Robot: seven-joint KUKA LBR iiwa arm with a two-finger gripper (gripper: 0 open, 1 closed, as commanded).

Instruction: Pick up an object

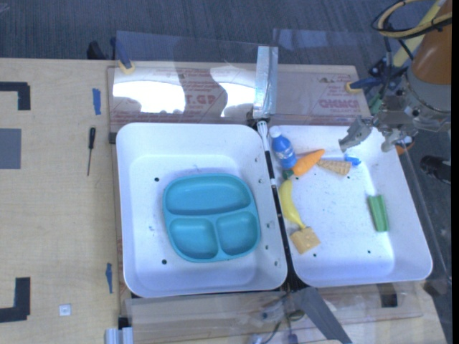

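Tool (379,131) sits at the far right corner of the right bin (401,260), fingers apparently spread, nothing between them. Judged as a hover before a pick; no object is held.

Nearest candidates lie just left of the tool: a waffle cone piece (334,165) with a small blue item at its right end, touching an orange carrot (307,162). A blue bottle (282,150) rests against the divider wall. A banana (289,203) lies along that wall, a tan block (304,240) at its lower end. A green cylinder (378,213) lies apart, near the right wall, probably the easiest grasp since nothing crowds it.

Left bin (136,264) holds a teal divided tray (211,216).

Arm enters from the right, orange band above the wrist, wrist angled down-left toward the bin.
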